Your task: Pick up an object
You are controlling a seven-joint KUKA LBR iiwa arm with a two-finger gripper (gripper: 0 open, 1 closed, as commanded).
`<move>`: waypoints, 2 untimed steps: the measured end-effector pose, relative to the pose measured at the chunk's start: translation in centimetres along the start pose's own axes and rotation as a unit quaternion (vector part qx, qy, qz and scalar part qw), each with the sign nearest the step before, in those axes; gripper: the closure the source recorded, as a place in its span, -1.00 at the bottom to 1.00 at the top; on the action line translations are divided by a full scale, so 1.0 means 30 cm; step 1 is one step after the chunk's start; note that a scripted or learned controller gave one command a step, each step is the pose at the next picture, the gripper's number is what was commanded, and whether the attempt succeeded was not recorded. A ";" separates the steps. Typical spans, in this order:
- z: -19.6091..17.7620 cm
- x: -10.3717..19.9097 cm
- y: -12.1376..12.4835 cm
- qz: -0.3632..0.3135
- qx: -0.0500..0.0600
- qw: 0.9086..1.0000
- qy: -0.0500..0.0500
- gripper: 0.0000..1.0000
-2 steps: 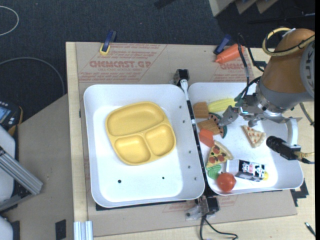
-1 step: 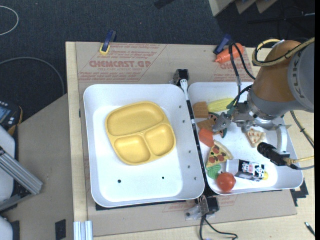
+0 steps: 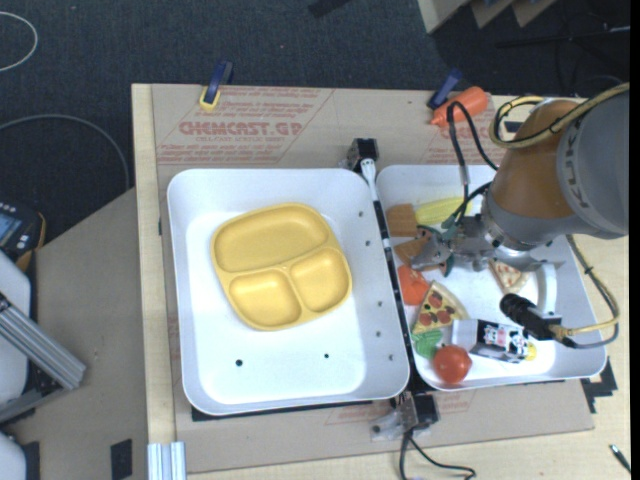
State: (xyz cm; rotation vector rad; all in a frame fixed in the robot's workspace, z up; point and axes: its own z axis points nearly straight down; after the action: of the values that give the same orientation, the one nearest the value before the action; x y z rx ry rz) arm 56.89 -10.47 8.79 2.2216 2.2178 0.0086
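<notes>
Gripper [image 3: 432,251] lowered among toy food in the right bin [image 3: 585,353], finger state not discernible, pizza slice [image 3: 437,308] just near of it, yellow divided tray [image 3: 281,265] laid in the left bin [image 3: 200,348].

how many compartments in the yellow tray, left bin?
3. The yellow tray lies in the left bin: one long compartment across its far side, and two smaller ones, and, on the near side.

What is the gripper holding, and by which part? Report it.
Cannot be told. The gripper is down among the toy food in the right bin, beside the pizza slice, but nothing shows between its tips.
</notes>
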 end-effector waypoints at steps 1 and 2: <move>-0.049 0.006 0.010 -0.001 -0.005 1.000 0.000 1.00; -0.237 -0.004 0.045 -0.001 0.001 1.000 -0.002 1.00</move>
State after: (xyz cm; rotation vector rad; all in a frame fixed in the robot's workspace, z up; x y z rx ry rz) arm 58.20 -10.62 15.90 2.2171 2.2195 0.0031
